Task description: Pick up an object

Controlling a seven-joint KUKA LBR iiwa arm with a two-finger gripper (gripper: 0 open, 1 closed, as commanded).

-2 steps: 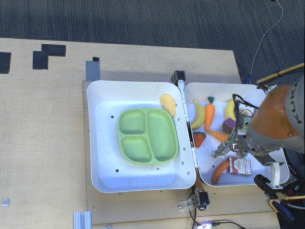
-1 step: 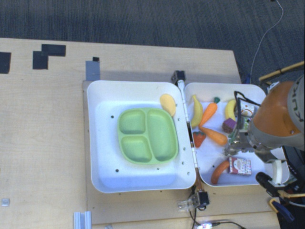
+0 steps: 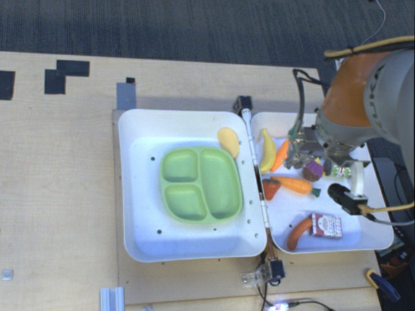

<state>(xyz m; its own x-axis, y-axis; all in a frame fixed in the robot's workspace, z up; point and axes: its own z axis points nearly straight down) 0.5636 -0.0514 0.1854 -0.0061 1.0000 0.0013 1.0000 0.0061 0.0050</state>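
Observation:
My gripper (image 3: 305,157) hangs low over the upper middle of the right bin (image 3: 379,237), below the orange wrist band. A small purple object (image 3: 314,170) lies just below and to the right of it. A yellow banana (image 3: 266,149) and a short orange carrot (image 3: 281,154) lie just left of the gripper. A longer carrot (image 3: 295,185) with a red piece (image 3: 270,188) at its left end lies below it. I see nothing held in the gripper.
A brown sausage (image 3: 298,232) and a red carton (image 3: 327,226) sit at the right bin's front. The left bin (image 3: 130,193) holds a green divided plate (image 3: 200,183) and a pale yellow object (image 3: 228,140). A black cable end (image 3: 347,199) hangs by the arm.

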